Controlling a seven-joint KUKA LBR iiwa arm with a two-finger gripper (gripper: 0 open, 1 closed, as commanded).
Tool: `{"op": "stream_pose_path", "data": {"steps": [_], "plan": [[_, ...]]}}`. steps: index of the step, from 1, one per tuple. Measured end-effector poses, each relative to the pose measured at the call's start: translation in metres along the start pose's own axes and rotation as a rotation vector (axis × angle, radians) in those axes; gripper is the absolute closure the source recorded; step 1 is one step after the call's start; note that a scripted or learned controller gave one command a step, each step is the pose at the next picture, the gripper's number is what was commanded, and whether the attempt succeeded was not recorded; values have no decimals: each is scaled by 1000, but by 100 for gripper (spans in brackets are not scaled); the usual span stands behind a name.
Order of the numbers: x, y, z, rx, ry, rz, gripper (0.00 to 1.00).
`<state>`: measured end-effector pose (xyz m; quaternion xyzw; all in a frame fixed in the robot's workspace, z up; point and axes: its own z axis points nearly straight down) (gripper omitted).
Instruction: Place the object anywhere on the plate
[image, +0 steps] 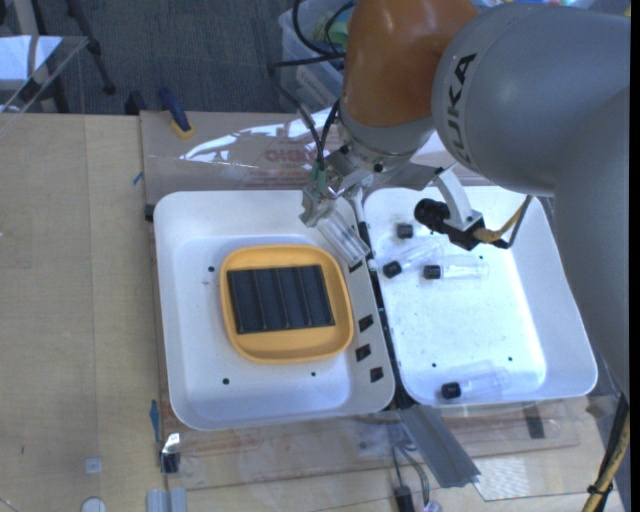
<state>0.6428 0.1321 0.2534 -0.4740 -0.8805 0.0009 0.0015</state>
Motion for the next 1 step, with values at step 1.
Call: {"op": "stream_pose_path", "data": {"steps": [1], "plan": [[1,-46,13,0,0,-76,100]]}}
